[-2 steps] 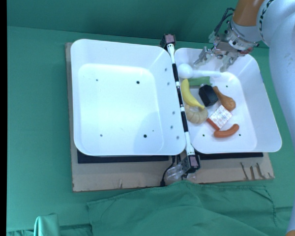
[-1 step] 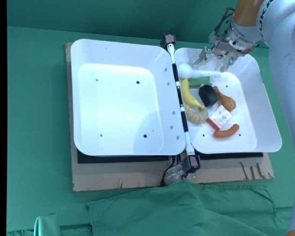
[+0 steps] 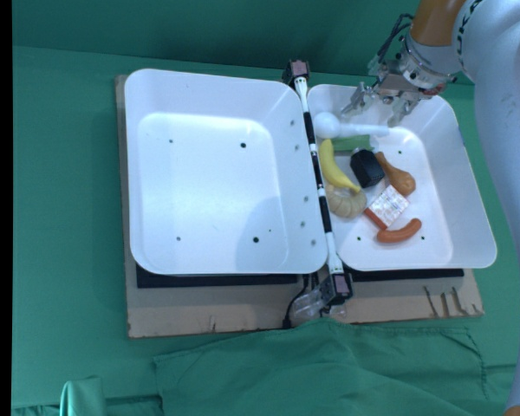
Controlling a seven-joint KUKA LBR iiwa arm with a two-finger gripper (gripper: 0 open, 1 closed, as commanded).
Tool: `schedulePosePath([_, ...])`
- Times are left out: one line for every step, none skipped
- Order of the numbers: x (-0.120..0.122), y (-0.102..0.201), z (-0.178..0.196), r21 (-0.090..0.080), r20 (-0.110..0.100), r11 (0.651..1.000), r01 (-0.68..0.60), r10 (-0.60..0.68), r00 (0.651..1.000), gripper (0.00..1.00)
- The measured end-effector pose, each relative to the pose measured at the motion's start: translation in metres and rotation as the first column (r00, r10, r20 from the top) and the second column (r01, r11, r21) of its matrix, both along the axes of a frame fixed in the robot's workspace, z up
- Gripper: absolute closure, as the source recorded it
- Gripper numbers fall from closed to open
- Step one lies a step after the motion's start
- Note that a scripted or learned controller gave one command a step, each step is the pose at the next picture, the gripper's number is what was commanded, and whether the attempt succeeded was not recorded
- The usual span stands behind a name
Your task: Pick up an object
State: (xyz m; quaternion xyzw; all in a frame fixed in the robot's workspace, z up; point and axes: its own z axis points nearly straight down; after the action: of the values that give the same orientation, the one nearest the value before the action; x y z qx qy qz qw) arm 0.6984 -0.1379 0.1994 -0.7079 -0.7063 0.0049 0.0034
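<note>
bins stand side by side on a brown board (image 3: 243, 315), which lies on a green cloth (image 3: 61, 232). the left bin (image 3: 156, 94) is white and shallow. the right bin (image 3: 464, 232) holds all the small things, and they lie together in its left half, close to the wall between the two bins.

at the top of this group is a white spoon (image 3: 338, 126), its round end near the middle wall and its handle pointing right. just below it a small green piece (image 3: 357, 142) shows. a yellow banana (image 3: 334, 168) lies along the middle wall. a black object (image 3: 366, 168) is just beside the banana on its right, and an orange drumstick (image 3: 397, 175) lies tilted to the right of the black object. below the banana is a pale round thing (image 3: 345, 202), maybe a shell or a pastry; i cannot tell which. next to it is a small packet with red and white print (image 3: 386, 204), and below that a red sausage (image 3: 399, 230) lies near the front of the bin.

the gripper (image 3: 383, 105) hangs over the far left corner of the right bin, above the spoon handle. its fingers (image 3: 358, 100) are spread apart and nothing is between them. the grey arm (image 3: 503, 102) with its orange band (image 3: 442, 3) comes in from the right.
</note>
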Motion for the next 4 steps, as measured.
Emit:
schedulePosePath([0.0,0.0,0.0,0.0,0.0,1.0,0.0,0.0,1.0,0.0])
schedulePosePath([0.0,0.0,0.0,0.0,0.0,1.0,0.0,0.0,1.0,0.0])
schedulePosePath([0.0,0.0,0.0,0.0,0.0,1.0,0.0,0.0,1.0,0.0])
schedulePosePath([0.0,0.004,-0.013,0.001,-0.005,1.0,-0.001,0.001,1.0,0.0])
